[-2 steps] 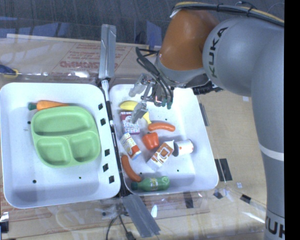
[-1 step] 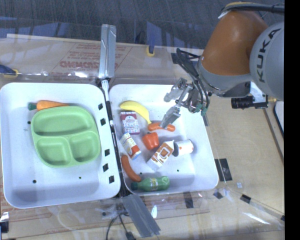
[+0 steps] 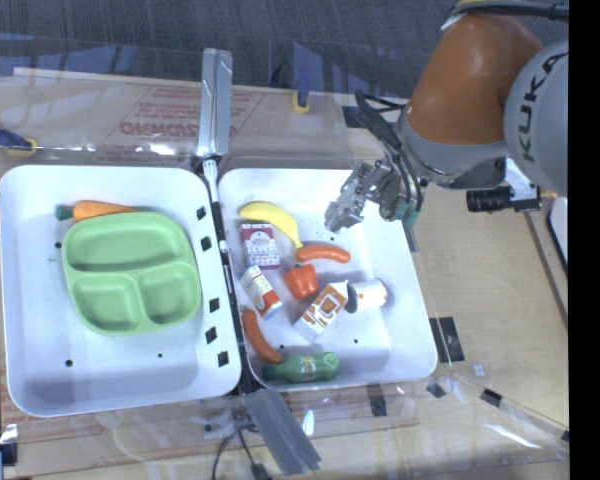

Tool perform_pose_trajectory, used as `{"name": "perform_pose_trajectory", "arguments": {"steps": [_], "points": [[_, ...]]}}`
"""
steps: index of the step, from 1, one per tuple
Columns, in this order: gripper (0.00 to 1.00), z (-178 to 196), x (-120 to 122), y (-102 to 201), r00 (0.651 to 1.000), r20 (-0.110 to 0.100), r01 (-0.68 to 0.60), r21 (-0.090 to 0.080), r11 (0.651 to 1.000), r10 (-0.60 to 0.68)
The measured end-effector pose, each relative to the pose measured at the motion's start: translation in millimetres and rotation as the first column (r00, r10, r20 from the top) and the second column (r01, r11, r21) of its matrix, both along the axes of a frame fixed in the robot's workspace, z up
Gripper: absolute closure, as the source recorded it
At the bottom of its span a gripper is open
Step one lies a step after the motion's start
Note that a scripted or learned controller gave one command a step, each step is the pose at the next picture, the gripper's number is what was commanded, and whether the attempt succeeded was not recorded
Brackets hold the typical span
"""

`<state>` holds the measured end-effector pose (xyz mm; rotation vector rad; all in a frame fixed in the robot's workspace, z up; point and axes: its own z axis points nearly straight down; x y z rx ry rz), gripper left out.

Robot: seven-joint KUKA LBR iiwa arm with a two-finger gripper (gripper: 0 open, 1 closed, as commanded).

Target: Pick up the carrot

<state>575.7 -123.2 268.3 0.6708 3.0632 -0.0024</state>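
The carrot (image 3: 102, 209), orange with a green tip, lies in the left bin (image 3: 40, 388) along the far edge of a green divided plate (image 3: 132, 272). My gripper (image 3: 342, 216) hangs over the far part of the right bin (image 3: 405, 353), far to the right of the carrot. It is open with nothing between its fingers. It sits just above an orange sausage (image 3: 323, 254) and to the right of a banana (image 3: 270, 218).
The right bin holds several items: a red-and-white box (image 3: 259, 245), a red pepper (image 3: 301, 281), a small bottle (image 3: 261, 291), a carton (image 3: 323, 308), a white cup (image 3: 369, 294), another sausage (image 3: 260, 336) and a green item (image 3: 305, 367). A metal divider (image 3: 216, 98) stands between the bins.
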Motion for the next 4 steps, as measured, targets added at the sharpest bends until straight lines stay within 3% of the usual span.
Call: {"name": "perform_pose_trajectory", "arguments": {"steps": [1, 2, 3, 4], "points": [[0.0, 0, 0, 0, 1.0, 0.0, 0.0, 0.0, 1.0, 0.0], [0.0, -49, 44, 35, 0.968, -0.002, -0.251, 0.001, 0.968, 0.251], [0.0, -25, 72, 43, 0.896, -0.001, -0.444, 0.0, 0.896, 0.444], [0.0, -66, 81, 84, 0.739, -0.006, -0.673, 0.004, 0.739, 0.673]]}}
